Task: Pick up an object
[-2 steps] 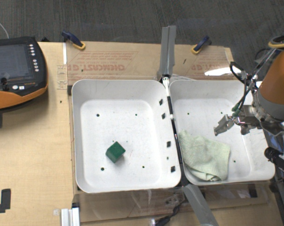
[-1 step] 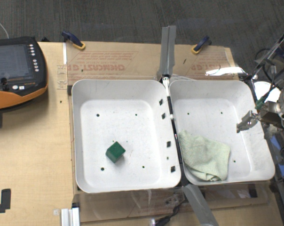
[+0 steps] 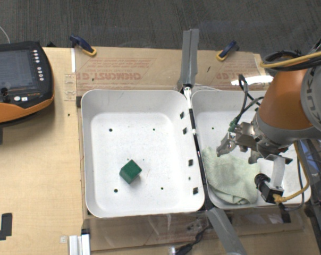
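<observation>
Floor: dark grey carpet fills the top of the view, behind the bench.
Bench (image 3: 33, 179): pale wood, with a brown cardboard sheet (image 3: 150, 70) held by two clamps under the bins.
Left bin (image 3: 96, 116): white, shallow, holding a green block (image 3: 131, 171) near its front centre.
Right bin (image 3: 211, 105): a pale cloth (image 3: 227, 177) lies bunched in its front half.
Pendant (image 3: 17, 81): orange and grey, at the bench's left edge.
Gripper (image 3: 236, 146): above the cloth, well apart from the block; whether it is holding anything cannot be told.
</observation>
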`<act>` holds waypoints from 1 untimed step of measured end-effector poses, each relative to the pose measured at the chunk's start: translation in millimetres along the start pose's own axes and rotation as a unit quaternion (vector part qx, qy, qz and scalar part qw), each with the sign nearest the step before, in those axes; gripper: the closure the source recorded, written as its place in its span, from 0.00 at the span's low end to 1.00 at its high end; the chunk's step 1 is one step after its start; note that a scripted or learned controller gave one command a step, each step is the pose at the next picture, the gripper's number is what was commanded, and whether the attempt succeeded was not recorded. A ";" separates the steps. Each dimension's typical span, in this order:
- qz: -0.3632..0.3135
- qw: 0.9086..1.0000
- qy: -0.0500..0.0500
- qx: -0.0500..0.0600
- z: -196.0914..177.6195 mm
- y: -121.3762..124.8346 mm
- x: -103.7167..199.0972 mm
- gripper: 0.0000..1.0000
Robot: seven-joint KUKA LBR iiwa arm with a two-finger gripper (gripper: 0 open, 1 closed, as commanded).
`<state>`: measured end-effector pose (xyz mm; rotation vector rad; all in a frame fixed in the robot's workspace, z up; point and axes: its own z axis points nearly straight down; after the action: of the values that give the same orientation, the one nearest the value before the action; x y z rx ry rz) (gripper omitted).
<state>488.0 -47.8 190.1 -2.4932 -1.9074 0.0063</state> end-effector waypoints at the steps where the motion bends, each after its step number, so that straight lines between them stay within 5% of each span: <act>1: -0.031 1.000 0.000 -0.001 -11.1 69.0 84.3 0.00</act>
<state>576.7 15.6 200.8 -2.4336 -1.9848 0.0053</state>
